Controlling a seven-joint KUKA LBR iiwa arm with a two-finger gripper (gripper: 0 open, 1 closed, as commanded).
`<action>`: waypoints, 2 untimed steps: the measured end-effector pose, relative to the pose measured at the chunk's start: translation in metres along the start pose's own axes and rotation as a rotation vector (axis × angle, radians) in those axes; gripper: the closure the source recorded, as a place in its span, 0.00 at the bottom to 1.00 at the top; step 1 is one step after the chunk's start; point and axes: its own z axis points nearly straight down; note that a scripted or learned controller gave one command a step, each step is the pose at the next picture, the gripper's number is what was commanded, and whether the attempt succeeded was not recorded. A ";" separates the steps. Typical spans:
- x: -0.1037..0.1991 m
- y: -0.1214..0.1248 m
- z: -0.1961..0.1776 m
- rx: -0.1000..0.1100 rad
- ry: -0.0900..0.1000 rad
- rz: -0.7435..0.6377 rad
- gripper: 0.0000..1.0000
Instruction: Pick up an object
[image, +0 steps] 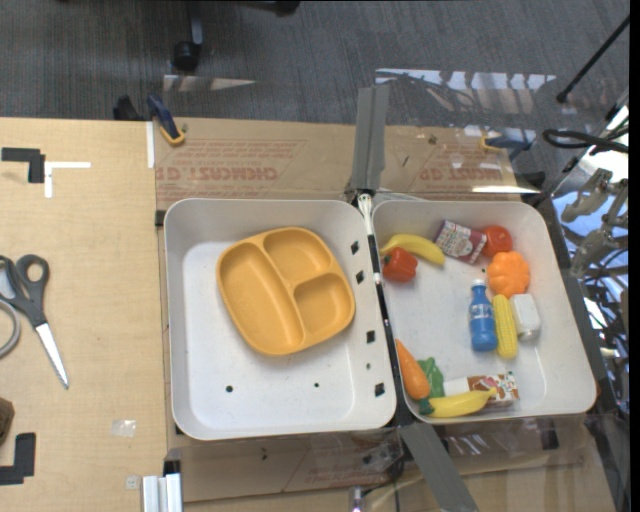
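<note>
Left bin (190, 330) holds a yellow divided plate (286, 289); right bin (560, 300) holds a blue bottle (482, 318), corn cob (505, 326), orange pumpkin (508, 272), two bananas (415, 246); gripper state: cannot tell.

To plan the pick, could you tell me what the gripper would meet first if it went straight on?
Probably the right bin's rim, not a toy; the gripper hangs blurred past that edge, so depth is unclear.

A yellow divided plate (287, 288) lay in the left bin (190, 330); toy foods crowded the right bin (440, 300), toward three o'clock.
</note>
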 end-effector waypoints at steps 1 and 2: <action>-0.074 0.023 0.138 0.000 -0.001 0.003 0.00; -0.039 0.038 0.204 0.000 -0.005 -0.025 0.00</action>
